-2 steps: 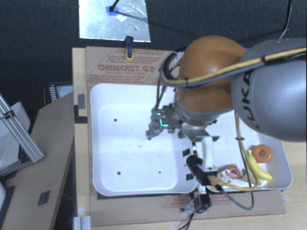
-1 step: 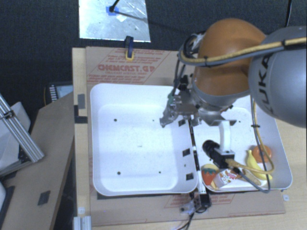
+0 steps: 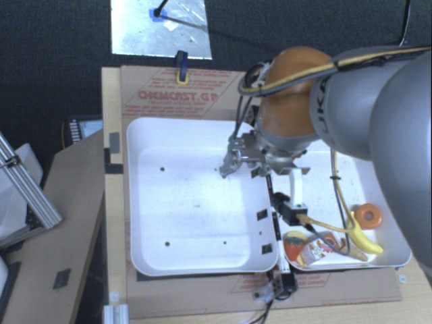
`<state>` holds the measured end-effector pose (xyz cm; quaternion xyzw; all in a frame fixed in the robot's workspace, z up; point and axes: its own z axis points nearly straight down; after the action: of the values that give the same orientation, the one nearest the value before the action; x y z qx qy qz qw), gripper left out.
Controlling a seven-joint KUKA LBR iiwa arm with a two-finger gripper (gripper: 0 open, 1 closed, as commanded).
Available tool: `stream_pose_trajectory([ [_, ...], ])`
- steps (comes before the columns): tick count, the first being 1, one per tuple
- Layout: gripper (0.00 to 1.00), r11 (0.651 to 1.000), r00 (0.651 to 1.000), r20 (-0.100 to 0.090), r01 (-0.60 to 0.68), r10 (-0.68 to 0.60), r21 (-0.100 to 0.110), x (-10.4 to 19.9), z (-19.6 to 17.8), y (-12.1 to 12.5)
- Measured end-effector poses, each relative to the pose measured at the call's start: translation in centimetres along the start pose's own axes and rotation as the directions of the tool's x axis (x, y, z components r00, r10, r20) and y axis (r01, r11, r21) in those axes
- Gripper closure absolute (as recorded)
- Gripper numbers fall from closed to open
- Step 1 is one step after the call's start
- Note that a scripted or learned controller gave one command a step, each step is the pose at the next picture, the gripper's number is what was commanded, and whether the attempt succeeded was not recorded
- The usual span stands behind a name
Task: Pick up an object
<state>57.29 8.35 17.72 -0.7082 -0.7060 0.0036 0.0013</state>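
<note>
Overhead, the grey arm (image 3: 378, 100) sweeps in from the right and covers much of the right bin (image 3: 398, 252), its orange band (image 3: 290, 90) sitting above the wrist near the middle of the scene. Below it the counter (image 3: 74, 181) carries a brown cardboard sheet (image 3: 172, 93) printed with red lettering, and on that sheet lie the two shallow white bins side by side. The left bin (image 3: 196, 201) shows its pale floor with a few small dark dots. At the wrist, the claw (image 3: 233, 162) hangs over the right-hand part of the left bin, close to the divide between the bins — whether it is parted or closed cannot be told, and nothing is visibly gripped. The objects to pick lie well apart from it, gathered in the near corner of the right bin: a yellow banana (image 3: 361, 238) curving along the front, a small orange ring-like piece (image 3: 368, 215) just beside its upper end, and a red and white packet (image 3: 307, 248) toward the divider. Farther back, beyond the cardboard, a shiny metal plate (image 3: 158, 19) rests on the dark floor.
</note>
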Motion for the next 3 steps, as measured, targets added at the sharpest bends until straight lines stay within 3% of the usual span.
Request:
stream_pose_trajectory([
  [1,0.00,1.000,1.000,-0.008,0.009,-0.009,-0.026,2.8,-21.8,-2.0],
  [2,0.00,1.000,1.000,-0.011,0.011,-0.012,-0.026,5.6,-36.1,-9.1],
  [3,0.00,1.000,1.000,-0.006,0.012,-0.012,-0.010,10.6,-35.8,-9.0],
])
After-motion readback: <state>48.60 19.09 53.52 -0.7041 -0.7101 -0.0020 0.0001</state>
